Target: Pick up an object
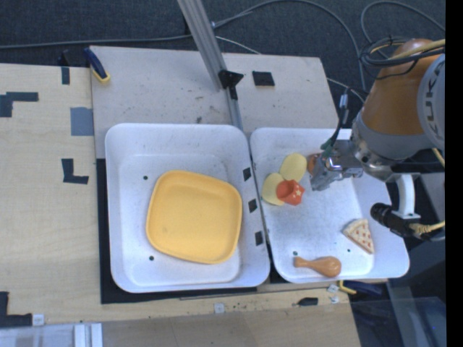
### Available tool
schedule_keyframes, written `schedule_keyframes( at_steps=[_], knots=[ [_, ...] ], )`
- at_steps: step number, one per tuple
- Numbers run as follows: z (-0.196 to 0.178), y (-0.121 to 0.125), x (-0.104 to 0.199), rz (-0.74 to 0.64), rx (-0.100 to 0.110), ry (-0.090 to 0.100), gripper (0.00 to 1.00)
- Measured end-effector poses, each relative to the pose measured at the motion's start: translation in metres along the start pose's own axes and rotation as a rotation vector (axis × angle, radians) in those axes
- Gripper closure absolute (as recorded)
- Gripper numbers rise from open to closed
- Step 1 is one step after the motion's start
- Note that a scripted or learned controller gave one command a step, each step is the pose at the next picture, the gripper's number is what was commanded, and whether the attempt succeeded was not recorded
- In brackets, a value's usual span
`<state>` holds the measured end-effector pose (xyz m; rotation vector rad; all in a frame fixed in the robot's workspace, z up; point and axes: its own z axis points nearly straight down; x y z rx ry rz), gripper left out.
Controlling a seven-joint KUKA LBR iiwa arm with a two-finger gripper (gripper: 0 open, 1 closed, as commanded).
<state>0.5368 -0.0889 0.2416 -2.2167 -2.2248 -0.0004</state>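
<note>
1. Likely target: small red toy piece (291, 192), strawberry-like, in the right bin (318, 230) toward its upper-left part, touching the pale yellow rounded toys (283, 177) at its 11 o'clock.
2. Handling guess: looks like light, hard plastic play food, stiff, smooth, may slip or roll. Best hold looks like across its narrow middle, from the free 3 to 5 o'clock side, since the yellow pieces crowd the other side.
3. Hand (324, 173) sits low just at 2 o'clock of the red piece, beside it, nothing visibly between its parts. Spread or pressed together: cannot tell, too small and blurred.
4. Other candidates in the right bin: toy drumstick (318, 265) at 6 o'clock near the front wall, pizza slice toy (359, 236) at 4 o'clock. Both lie apart from the cluster.
5. Left bin (123, 215) holds a yellow square plate (194, 215), flat, well apart from the hand.
6. Both bins rest on the desk (43, 194).
</note>
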Motion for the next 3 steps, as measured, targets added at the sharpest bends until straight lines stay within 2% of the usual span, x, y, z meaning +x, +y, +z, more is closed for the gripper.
schedule_keyframes(
  at_steps=[2,3],
  knots=[
    [0.021,0.030,0.096,0.000,0.001,0.000,1.00],
    [0.009,0.039,0.149,-0.001,0.000,0.000,1.00]
  ],
)
